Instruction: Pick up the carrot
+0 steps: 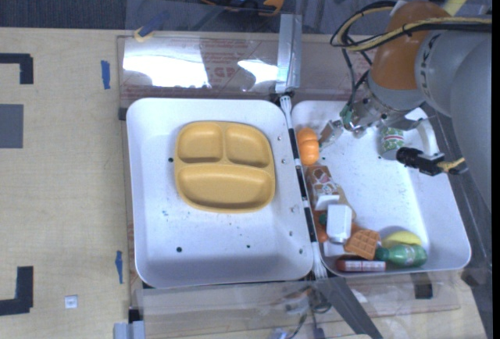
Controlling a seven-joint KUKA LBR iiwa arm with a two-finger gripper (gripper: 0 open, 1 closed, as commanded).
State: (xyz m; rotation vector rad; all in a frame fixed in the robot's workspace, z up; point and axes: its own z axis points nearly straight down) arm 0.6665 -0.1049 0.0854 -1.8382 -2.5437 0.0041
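Orange carrot lies well below my tool, unheld; whether my tool is wide or narrow I cannot tell. Approach step: next, travel down over it.

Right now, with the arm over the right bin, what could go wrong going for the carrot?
1. The carrot is a thin orange sliver against the bin's left wall, half hidden under the white block; fingers may not fit.
2. The gripper sits near the small pumpkin, also orange, so it could take that instead.
3. The waffle and packet crowd the carrot.
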